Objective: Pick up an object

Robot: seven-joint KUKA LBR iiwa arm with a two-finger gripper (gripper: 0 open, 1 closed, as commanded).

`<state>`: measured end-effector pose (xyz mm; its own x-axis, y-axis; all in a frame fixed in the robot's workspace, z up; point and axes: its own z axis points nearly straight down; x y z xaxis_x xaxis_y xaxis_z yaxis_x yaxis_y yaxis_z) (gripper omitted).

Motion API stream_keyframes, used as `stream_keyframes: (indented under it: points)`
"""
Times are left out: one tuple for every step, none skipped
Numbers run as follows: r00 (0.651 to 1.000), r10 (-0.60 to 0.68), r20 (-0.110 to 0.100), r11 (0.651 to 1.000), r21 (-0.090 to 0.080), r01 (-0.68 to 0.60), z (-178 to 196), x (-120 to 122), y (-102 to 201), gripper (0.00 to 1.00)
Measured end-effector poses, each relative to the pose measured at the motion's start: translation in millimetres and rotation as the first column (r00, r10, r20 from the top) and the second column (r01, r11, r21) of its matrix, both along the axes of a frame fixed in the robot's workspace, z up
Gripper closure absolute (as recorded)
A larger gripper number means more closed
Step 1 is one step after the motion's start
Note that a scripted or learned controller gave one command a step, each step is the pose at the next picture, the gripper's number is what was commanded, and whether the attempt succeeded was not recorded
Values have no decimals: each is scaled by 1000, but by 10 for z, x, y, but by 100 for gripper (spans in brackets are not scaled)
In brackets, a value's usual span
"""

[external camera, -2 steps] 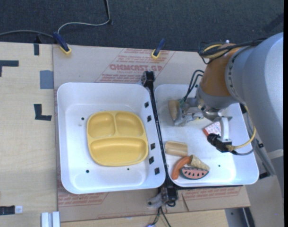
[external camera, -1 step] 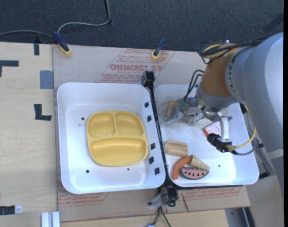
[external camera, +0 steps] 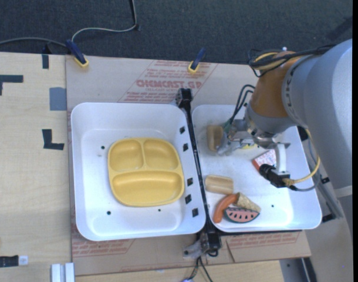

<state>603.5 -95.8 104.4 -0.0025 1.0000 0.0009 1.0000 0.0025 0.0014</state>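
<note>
In the right bin (external camera: 296, 213), my gripper (external camera: 228, 144) is down low, just right of a tan block (external camera: 213, 137) near the bin's left wall, and seems to touch it. The arm's grey body and orange band (external camera: 273, 93) hang over the bin's back right. Nearer the front lie a tan roll (external camera: 219, 185), an orange sausage-shaped piece (external camera: 224, 204), a watermelon slice (external camera: 242, 215) and a small tan wedge (external camera: 248, 202). A red and white packet (external camera: 265, 157) lies right of the gripper.
The left bin (external camera: 88, 157) holds a yellow divided plate (external camera: 145, 172). A black divider with clips (external camera: 191, 157) runs between the bins. Cables loop from the arm over the right bin's right side (external camera: 296, 181).
</note>
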Motion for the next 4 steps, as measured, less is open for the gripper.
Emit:
stream_keyframes:
  points:
    - [1000, 0, 0, 1000, 0, 0, -1, -1, 0, 0]
    - [1000, 0, -1, 1000, 2, 0, 89, -3, 9, 100]
    - [1000, 0, -2, 1000, 2, 0, 88, -4, 9, 0]
    - [1000, -2, 0, 1000, -1, 2, -186, -555, -6, 0]
